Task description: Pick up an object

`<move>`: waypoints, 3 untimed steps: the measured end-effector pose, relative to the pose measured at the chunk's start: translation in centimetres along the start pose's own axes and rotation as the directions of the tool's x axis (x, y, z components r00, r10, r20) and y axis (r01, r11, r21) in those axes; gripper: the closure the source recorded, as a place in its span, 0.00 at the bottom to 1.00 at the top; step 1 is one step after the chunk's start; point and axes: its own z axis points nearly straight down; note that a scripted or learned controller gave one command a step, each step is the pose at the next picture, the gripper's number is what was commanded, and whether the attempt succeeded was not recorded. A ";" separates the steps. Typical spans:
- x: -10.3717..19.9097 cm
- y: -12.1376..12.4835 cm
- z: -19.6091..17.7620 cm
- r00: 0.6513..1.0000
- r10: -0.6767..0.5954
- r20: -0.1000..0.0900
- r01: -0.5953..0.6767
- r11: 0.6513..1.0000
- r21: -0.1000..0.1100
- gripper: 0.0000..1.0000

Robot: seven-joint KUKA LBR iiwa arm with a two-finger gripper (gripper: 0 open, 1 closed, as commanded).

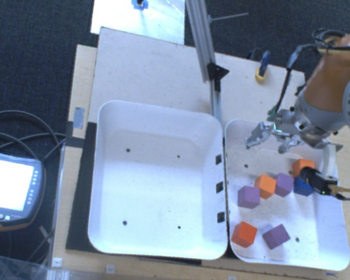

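The right bin holds several small blocks. An orange block, a purple block and a blue block sit close together in its middle. Another orange block lies just behind them. A purple block sits to their left, and an orange block and a purple block lie near the front. My gripper hangs over the far part of this bin, open, with nothing between its fingers and apart from the blocks.
The left bin stands beside the right one, and their walls meet at the middle. A slanted metal pole crosses behind the bins. A teach pendant lies off the bench at the left. A yellow clamp sits at the back.
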 end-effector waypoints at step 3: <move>0.2 0.9 9.6 1.000 0.001 0.001 -0.001 1.000 0.000 0.00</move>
